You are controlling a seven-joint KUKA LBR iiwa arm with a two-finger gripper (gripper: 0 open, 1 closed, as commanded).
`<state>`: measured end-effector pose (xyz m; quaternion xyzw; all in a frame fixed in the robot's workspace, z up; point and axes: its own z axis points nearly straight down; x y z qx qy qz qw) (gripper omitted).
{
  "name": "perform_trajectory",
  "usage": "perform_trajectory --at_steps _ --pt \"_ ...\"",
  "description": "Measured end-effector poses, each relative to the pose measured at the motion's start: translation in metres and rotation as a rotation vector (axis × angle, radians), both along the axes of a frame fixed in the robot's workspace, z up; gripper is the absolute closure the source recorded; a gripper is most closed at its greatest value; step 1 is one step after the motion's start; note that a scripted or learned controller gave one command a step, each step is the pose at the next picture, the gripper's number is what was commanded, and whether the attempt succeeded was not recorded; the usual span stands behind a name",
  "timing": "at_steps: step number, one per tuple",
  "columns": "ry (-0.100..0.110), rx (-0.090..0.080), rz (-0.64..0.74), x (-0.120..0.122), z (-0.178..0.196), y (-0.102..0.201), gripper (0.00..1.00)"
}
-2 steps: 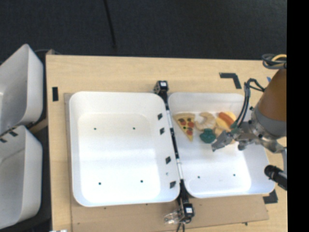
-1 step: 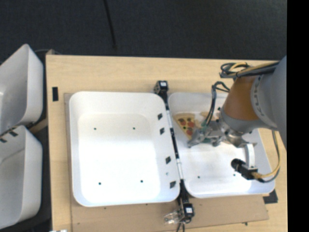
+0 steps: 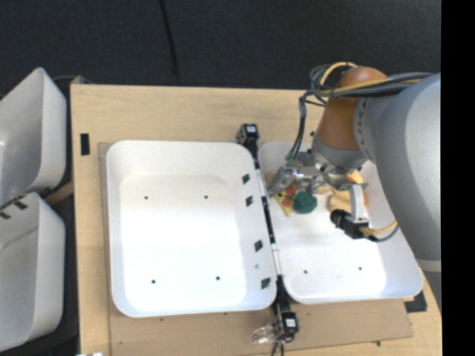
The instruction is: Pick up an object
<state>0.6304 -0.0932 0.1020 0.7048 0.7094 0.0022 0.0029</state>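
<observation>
Right bin (image 3: 334, 277), upper left part | small round green object (image 3: 304, 203), dark teal-green, beside yellow and red bits (image 3: 283, 196) too small to identify | end effector (image 3: 297, 182) low over that cluster, finger state cannot be told | left bin (image 3: 178, 228) alongside on wooden worktop (image 3: 185, 113)

- Both bins are seen in plain white: the left bin (image 3: 178, 228) and the right bin (image 3: 341, 273), each marked with small dark dots on the floor.
- A pale wood tone is shown by the bench (image 3: 185, 113).
- The arm (image 3: 401, 147) is coloured grey, with an orange band (image 3: 340, 121) above the wrist.
- A green object (image 3: 304, 203) is seen in the right bin, with yellow and red pieces (image 3: 283, 196) just left of it.
</observation>
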Motion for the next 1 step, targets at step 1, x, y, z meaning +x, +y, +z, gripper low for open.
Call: perform_trajectory --at_steps 1 --pt "0.001 -0.004 -0.002 -0.0020 0.0116 -0.0051 1.00"
